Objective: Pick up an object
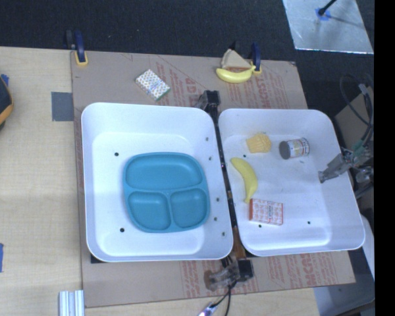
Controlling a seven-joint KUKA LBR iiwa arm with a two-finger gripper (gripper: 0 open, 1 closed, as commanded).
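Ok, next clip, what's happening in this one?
The gripper is at the right edge of the right bin, reaching in from the right with nothing visibly between its fingers. That bin holds a banana, a yellow block, a small can on its side and a red-and-white packet, all lying apart from the gripper. The left bin holds a blue divided plate. No pick has been made yet.

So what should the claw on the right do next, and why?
Probably slide a little further in over the right bin toward the small can. The gripper sits at that bin's right rim with nothing between its fingers, and the can, lying on its side, is the nearest object, with bare floor around it. The banana and red card lie further off.
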